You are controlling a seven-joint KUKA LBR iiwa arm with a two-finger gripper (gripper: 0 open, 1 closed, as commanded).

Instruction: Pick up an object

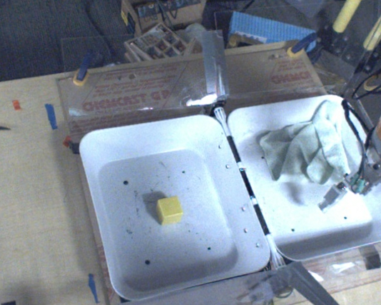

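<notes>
Pincer (332, 196) hangs low over the right bin (292, 240), just below the crumpled cloth (304, 147); whether its grip is wide or narrow cannot be told. Yellow block (170, 210) sits mid-floor in the left bin (104, 199).

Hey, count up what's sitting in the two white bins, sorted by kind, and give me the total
Yellow block: 1, in the left bin
Pale green cloth: 1, crumpled in the right bin
Total: 2

You see a yellow block (170, 210) in the white left bin (104, 155) — a pale grey-green cloth (304, 151) at three o'clock.
</notes>
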